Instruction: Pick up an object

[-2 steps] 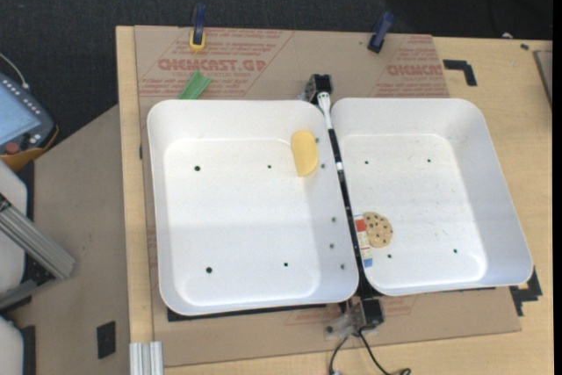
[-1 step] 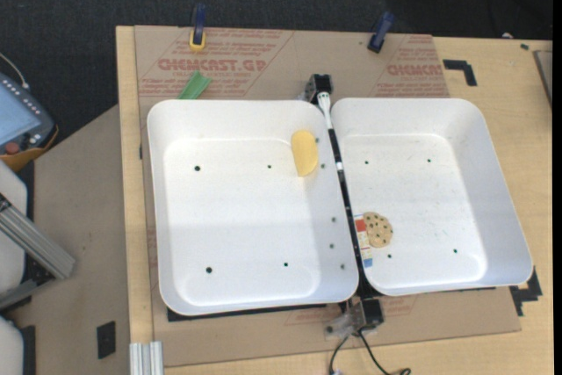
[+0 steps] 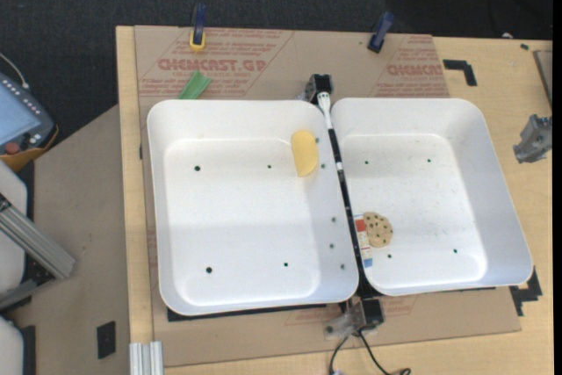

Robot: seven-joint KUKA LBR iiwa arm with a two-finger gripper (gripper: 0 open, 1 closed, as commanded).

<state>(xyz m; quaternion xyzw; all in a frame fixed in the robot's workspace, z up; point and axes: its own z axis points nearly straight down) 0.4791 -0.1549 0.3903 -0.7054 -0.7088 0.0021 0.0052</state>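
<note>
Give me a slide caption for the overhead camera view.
Two white bins: a yellow sponge-like piece in the left bin, a spotted round cookie-like object in the right bin.

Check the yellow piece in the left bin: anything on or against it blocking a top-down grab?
Nothing visible. The yellow piece lies alone on the left bin floor, near its right wall but apart from it.

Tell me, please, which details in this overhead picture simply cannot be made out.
- Gripper: cut off by the right edge of the camera view; finger state unreadable.
- Round speckled object in the right bin: too small to identify.
- Yellow object in the left bin: too blurred to identify.
</note>
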